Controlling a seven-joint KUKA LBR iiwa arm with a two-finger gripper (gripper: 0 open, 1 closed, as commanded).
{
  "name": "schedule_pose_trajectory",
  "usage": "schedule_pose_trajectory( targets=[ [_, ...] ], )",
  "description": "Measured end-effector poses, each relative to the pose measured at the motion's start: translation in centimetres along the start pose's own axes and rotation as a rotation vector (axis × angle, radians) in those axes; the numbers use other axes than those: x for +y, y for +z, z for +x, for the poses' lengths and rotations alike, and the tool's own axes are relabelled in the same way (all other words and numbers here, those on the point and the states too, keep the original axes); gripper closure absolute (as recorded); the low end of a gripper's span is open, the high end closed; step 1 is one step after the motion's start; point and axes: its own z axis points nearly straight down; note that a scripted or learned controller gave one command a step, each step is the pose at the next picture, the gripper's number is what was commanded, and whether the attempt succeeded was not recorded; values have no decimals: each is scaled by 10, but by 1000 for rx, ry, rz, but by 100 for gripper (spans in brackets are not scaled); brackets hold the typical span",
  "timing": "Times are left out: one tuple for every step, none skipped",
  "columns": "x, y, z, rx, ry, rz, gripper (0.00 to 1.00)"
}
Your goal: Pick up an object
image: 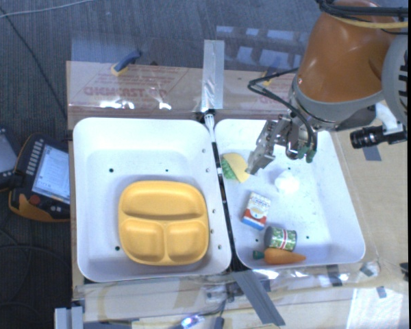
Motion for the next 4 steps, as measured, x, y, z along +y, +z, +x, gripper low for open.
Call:
schedule_pose_trajectory(
  targets=[
    [41,67,-24,2,-62,2,100],
    [53,127,-23,2,-148,4,100],
    [5,23,9,-1,-473,0,100],
    [55,66,-30,2,-564,1,100]
  ],
)
